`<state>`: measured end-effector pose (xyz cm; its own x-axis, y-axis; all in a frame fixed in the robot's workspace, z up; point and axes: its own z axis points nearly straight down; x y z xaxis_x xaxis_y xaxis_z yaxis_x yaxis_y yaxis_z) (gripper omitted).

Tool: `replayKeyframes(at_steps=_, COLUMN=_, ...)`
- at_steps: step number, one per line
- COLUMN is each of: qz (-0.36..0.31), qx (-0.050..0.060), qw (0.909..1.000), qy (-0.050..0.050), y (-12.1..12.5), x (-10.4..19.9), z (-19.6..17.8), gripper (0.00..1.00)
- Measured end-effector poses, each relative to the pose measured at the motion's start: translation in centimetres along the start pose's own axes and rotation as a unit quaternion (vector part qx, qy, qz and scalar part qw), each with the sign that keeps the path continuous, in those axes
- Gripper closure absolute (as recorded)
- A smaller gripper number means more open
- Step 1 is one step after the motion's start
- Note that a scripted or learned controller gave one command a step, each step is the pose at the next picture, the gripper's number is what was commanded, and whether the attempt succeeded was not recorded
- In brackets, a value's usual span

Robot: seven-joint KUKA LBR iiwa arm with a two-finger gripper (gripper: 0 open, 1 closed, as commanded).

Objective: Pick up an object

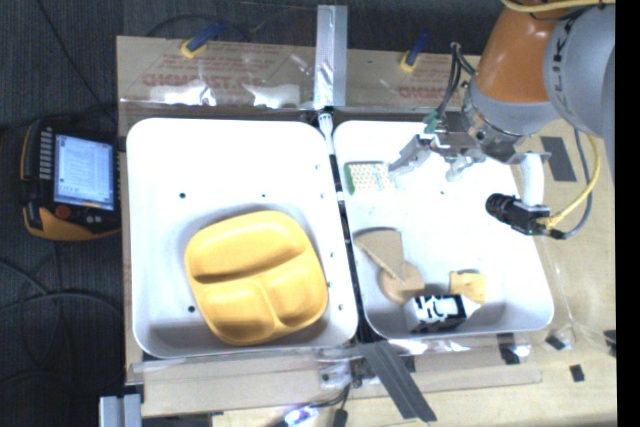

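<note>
Right now I am hovering my tool (432,158) over the far part of the right bin (520,315), its two fingers spread apart with nothing between them. I am reaching in from the right, so the wrist is hanging above the bin's far right corner. Just left of my fingertips, a small green-dotted card (367,177) is lying flat near the bin's far left corner; I judge it the closest candidate, though flat things are giving little to grip. Its long axis is running left to right. Nearer, a tan wooden scoop (388,263) is lying with its long axis slanting from far-left to near-right. Beside it a black-and-white object (437,309) and a yellow piece (468,285) are sitting together. A yellow divided tray (257,273) is resting in the left bin (160,165).
</note>
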<state>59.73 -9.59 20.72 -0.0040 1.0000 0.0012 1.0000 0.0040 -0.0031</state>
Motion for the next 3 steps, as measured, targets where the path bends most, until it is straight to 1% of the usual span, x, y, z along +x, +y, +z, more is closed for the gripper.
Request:
replayKeyframes(at_steps=1, qz=0.083, qx=0.0, qw=0.9965, qy=-0.001, y=2.6, x=-4.4, z=2.0, gripper=0.0)
replayKeyframes(at_steps=2, qz=0.09, qx=-0.001, qw=0.9959, qy=-0.001, y=3.6, x=-9.8, z=0.9, gripper=0.0)
replayKeyframes(at_steps=3, qz=0.107, qx=0.0, qw=0.9942, qy=-0.002, y=7.1, x=-8.2, z=5.3, gripper=0.0)
